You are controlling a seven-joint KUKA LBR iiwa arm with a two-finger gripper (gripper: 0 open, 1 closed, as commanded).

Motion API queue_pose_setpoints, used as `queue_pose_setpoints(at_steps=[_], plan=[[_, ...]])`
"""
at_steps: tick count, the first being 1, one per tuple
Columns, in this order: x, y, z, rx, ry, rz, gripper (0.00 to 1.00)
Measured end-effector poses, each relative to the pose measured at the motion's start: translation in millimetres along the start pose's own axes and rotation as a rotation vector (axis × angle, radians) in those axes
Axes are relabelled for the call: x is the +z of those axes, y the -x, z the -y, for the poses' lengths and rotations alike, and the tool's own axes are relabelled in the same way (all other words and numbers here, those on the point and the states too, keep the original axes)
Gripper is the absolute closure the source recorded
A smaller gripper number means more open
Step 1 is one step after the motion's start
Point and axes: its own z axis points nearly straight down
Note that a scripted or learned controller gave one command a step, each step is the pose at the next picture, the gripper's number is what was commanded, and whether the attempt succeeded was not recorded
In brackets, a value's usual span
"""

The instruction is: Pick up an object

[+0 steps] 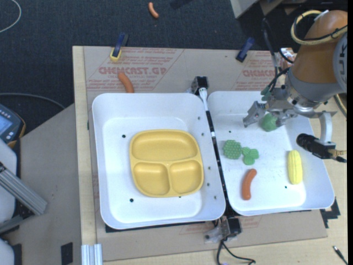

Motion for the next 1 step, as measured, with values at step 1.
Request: queue_pose_setpoints(at_steps=[1], plan=[[-7.8, -0.3, -3.0, -0.003, 0.014, 0.001, 0.00]])
